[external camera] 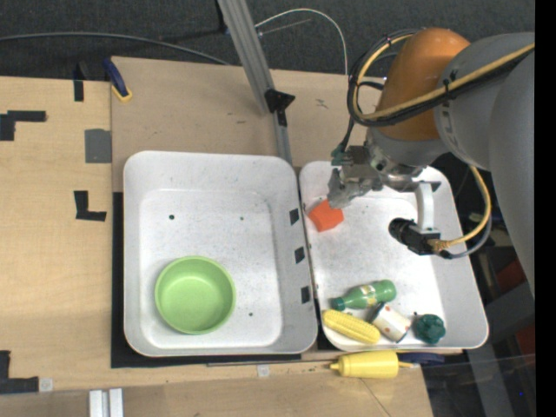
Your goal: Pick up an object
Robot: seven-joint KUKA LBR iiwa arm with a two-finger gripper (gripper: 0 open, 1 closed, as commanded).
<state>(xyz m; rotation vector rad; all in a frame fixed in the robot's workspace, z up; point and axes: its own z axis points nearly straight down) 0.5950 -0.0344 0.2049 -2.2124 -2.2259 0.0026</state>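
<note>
The pincer (340,189) sits over the far-left corner of the right bin (452,315), tips pointing down-left at an orange block (327,216). The tips look like they meet the block's far top edge, but the wrist housing covers the upper part of them, so honestly I can't tell if the pincer is spread or clamped, or if it has the block at all. The block sits on the bin floor just beside the left wall, so there's hardly any room on that side; to its right and near side the floor is bare for a good stretch.

Behind the pincer, the grey arm with its orange band (421,81) blocks the far-right part of the bin, and a black cable end (408,233) hangs over the middle.

Along the near edge of that bin things get crowded: a green bottle (363,296), a yellow corn cob (350,326) touching the near rim, a small white piece (393,321) that's hard to identify, and a dark teal thing (428,327) in the near-right corner. A yellow bottle (368,365) lies outside on the bench (191,102), just past the rim.

The left bin (208,168) holds a green bowl (195,294) near its near-left corner, the rest wide open.
</note>
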